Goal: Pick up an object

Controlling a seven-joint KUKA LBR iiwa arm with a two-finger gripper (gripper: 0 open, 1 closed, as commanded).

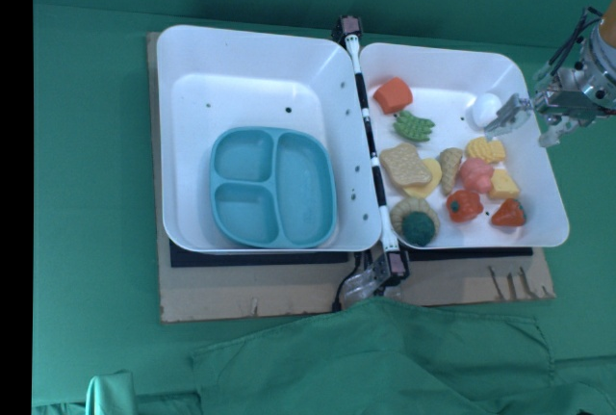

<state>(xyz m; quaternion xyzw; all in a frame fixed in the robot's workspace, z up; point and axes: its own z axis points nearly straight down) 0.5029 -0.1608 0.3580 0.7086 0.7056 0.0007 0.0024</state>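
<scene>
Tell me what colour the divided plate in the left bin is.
Light blue divided plate, seen in the camera view.

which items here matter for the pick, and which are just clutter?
In play: tool; white egg beside it; other toy foods in the right bin, e.g. orange piece, green pea pod, waffle, red pepper.

Lying about: teal divided plate in the left bin; cardboard underlay.

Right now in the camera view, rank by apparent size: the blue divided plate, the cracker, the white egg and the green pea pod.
1. Blue divided plate, clearly largest.
2. Cracker.
3. Green pea pod and white egg look too alike to rank; the pincer overlaps the egg's edge.
</scene>
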